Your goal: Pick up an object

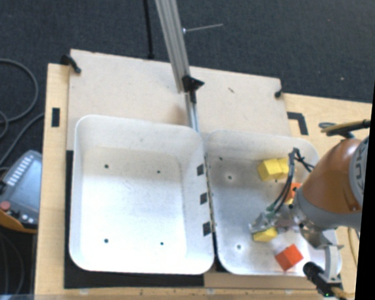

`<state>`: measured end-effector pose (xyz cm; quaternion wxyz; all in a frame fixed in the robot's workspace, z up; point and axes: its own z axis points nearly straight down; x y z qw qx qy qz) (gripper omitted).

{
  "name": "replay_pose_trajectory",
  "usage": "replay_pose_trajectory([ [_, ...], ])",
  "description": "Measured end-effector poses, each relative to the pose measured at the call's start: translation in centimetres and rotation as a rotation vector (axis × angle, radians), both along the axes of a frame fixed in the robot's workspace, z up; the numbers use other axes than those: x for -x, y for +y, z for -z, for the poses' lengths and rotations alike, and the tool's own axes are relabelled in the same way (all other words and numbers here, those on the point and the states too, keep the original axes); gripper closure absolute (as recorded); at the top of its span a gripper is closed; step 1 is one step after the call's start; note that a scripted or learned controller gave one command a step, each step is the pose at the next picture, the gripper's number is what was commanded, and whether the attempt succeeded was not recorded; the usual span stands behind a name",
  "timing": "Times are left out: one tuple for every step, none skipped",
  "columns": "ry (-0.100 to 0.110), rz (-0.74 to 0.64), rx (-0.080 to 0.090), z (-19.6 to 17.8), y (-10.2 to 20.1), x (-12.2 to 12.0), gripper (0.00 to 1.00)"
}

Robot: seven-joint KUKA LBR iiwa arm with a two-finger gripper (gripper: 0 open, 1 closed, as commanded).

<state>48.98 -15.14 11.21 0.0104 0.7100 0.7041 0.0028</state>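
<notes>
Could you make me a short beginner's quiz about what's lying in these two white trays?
1. True or false: the yellow block near the top of the right bin touches the orange block.
2. Which bin holds all the blocks: left bin or right?
3. Which object lies nearest the end effector: A) the orange block, B) the small yellow piece, C) the upper yellow block?

Key
1. False; they lie well apart.
2. The right bin.
3. B; the small yellow piece lies right at its tip, though whether it is gripped cannot be told.
</notes>
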Motion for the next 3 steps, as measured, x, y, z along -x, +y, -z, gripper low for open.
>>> replay_pose_trajectory([
  [0.01, -0.018, -0.012, -8.9, 7.1, -1.1, 1.0],
  [0.015, -0.018, -0.012, -9.5, 13.2, -6.1, 1.0],
  [0.02, -0.018, -0.014, -10.8, 19.9, -3.8, 1.0],
])
